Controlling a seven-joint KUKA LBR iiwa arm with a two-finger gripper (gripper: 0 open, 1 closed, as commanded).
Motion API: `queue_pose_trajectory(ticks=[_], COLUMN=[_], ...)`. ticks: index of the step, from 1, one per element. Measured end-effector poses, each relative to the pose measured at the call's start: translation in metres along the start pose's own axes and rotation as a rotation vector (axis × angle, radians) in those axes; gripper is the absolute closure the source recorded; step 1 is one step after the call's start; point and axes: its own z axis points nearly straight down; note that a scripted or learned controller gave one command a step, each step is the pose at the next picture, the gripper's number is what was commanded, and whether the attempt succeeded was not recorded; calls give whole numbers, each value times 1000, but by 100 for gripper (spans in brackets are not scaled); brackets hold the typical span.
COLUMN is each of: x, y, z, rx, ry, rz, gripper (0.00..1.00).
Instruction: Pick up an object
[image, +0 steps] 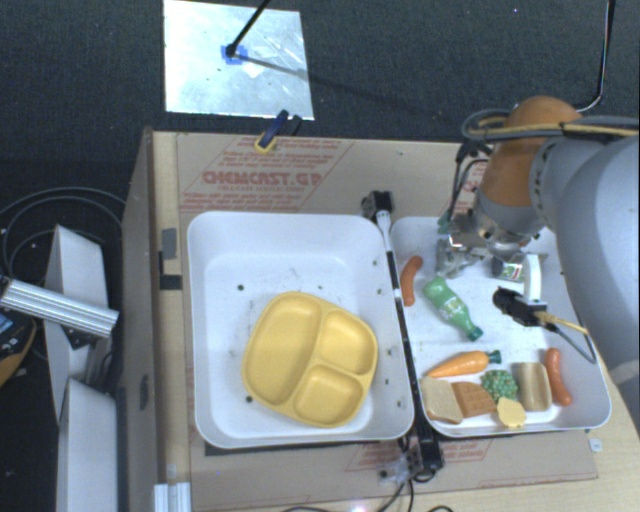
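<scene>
Worktop (300, 165) carried 2 shallow white bins side by side. Left bin (215, 300) held a yellow divided plate (310, 355). Right bin (600, 400) held the small toy foods.

Arm (590, 210) came in from 3 o'clock, orange band (520, 150) above the wrist. Gripper (458, 258) sat low in the right bin's 12 o'clock end; whether it was spread or closed could not be told, and nothing was visibly caught in it.

Nearest candidate was judged to be the green bottle (452, 307), lying just beside the gripper at about 6 o'clock from it. Its long axis ran from 10 o'clock to 4 o'clock. A grasp would likely need to close across that axis.

The red sausage (409, 279) lay at 8 o'clock from the gripper, near the dividing wall, long axis near 12 to 6. Carrot (462, 364), peas (499, 383) and bread (458, 400) lay well apart, toward the 6 o'clock end.
</scene>
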Motion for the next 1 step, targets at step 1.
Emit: queue_pose_trajectory(ticks=[1], x=[0], y=[1], z=[-1], rx=[-4], ry=[0], rz=[-1], gripper=[0])
